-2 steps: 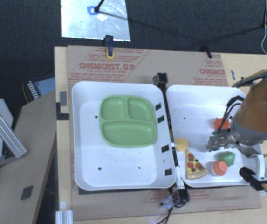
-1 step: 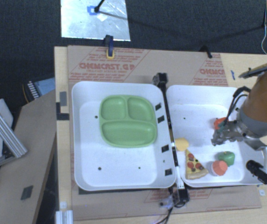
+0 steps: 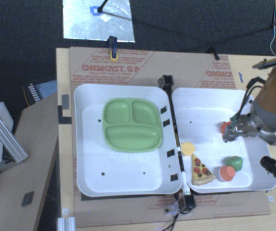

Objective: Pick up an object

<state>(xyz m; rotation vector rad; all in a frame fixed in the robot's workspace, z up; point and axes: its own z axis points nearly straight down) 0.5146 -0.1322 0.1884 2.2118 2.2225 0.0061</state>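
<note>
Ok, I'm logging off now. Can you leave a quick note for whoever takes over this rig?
Gripper: low in the right bin, at a small red item; grip not confirmed.
Right bin also has a pizza slice, a yellow piece, a green toy and a red toy.
Left bin holds a green divided plate.
Done: nothing visibly lifted.
Left: grasp and lift one object.

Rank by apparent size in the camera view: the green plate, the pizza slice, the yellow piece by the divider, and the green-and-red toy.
1. Green plate, by far the largest.
2. Pizza slice.
3. Green-and-red toy and yellow piece: the toy looks slightly larger, but they're too close to rank firmly.
</note>
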